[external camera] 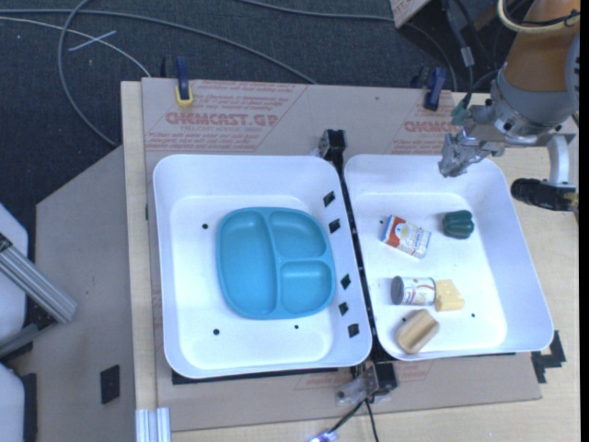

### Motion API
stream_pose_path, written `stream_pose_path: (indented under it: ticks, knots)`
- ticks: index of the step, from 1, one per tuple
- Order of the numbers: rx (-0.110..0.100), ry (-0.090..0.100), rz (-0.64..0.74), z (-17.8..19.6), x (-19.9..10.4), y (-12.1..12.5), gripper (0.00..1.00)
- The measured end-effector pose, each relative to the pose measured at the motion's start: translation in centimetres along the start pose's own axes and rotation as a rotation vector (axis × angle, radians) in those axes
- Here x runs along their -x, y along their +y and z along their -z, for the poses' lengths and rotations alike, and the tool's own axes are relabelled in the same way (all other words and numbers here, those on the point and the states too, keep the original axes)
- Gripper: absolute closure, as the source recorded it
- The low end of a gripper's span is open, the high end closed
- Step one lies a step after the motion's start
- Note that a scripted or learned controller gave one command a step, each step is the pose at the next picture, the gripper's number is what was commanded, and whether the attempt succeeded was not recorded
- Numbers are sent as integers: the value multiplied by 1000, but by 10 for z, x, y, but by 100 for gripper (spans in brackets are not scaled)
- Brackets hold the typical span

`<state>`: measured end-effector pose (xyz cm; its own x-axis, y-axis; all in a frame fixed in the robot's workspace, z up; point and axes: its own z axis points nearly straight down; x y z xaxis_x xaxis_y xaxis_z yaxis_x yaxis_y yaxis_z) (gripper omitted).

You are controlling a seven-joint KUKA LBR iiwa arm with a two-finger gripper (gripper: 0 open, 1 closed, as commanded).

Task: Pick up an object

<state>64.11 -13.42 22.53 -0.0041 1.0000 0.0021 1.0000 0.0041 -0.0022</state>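
I see the gripper (457, 159) at the far rim of the right bin (525, 274), hanging over its upper edge with the grey arm (538, 72) and its orange band rising off to the right. Fingers point down toward the bin; I cannot tell from here whether they are spread or pressed together, the tips blur into one dark shape. Nothing visible between them.

Objects, placed from the fingers:
- green pepper-like piece (457, 224), directly below the fingers toward the near side, closest of the lot, apart from them
- small red-and-white carton (406, 236), below and to the left of the fingers, lying tilted on the bin floor
- small can (413, 290) on its side, farther toward the near edge, dark end facing left
- yellow cheese-like block (448, 296), touching or just beside the can on its right
- tan bread-roll-like piece (416, 331), farthest from the fingers, near the front wall of the bin

All five sit in the right bin, none lifted

Left bin (184, 201), well to the left of the fingers: a blue divided plate (274, 261) lies flat in its middle, three compartments

Both bins rest on a cardboard sheet (239, 109); a blue-and-yellow clamp (183, 81) grips its far left edge, another blue clamp (433, 86) sits just left of and beyond the fingers
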Motion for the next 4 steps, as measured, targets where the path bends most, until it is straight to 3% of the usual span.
stream_pose_path:
  ticks: [3, 4]
  knots:
    - [-2, 1, 1, -4, -158, -51, 100]
    - [-2, 1, 1, 5, -209, -81, 100]
